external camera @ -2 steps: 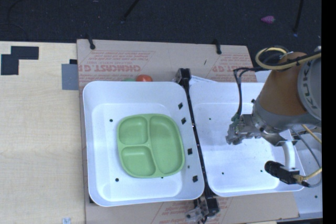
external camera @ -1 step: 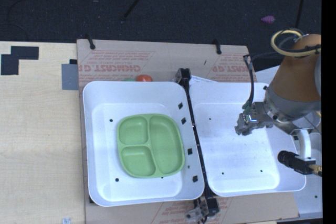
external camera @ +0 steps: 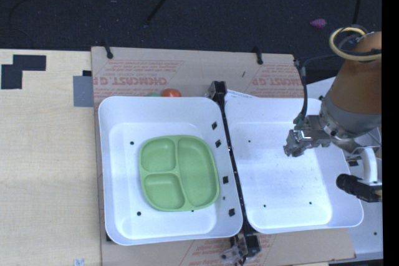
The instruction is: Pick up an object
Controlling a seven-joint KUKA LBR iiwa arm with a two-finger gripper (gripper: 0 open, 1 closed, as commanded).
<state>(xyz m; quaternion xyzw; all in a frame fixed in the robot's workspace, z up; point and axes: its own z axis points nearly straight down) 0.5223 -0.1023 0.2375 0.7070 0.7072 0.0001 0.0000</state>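
Observation:
A green divided plate [external camera: 178,172] lies flat in the middle of the left bin [external camera: 118,134]. My gripper [external camera: 295,145] hangs over the right part of the right bin [external camera: 274,221], far from the plate. No object shows between or under its tips. The grey arm with its orange band reaches in from the right edge.
A small red and orange thing [external camera: 170,93] sits just behind the left bin's back rim, on the cardboard sheet [external camera: 187,75]. A black divider clamp [external camera: 225,152] runs between the two bins. Pale wooden bench top lies to the left.

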